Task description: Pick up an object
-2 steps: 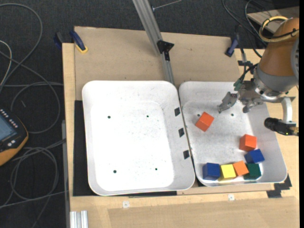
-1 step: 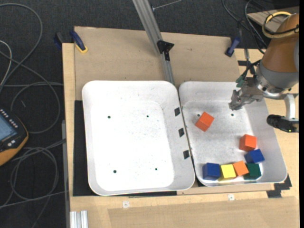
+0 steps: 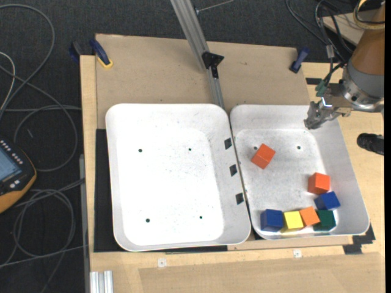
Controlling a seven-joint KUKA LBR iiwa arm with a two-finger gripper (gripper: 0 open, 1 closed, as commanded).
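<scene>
Sitting corner-on to the bin walls, orange cube (image 3: 263, 155) lies apart from end effector (image 3: 315, 119), grip unreadable.

Arm (image 3: 369, 60) cut off by the frame's edge at 3 o'clock, upper body unseen. Gripper (image 3: 314, 119) small and blurred, finger gap unreadable. Green block (image 3: 328, 221) at 5 o'clock partly hidden behind the blue block (image 3: 328, 201) and orange block (image 3: 310, 215); handheld screen (image 3: 12, 173) cropped at 9 o'clock.

no readable text, labels or numbers; handheld screen (image 3: 8, 163) perhaps too blurred.
</scene>
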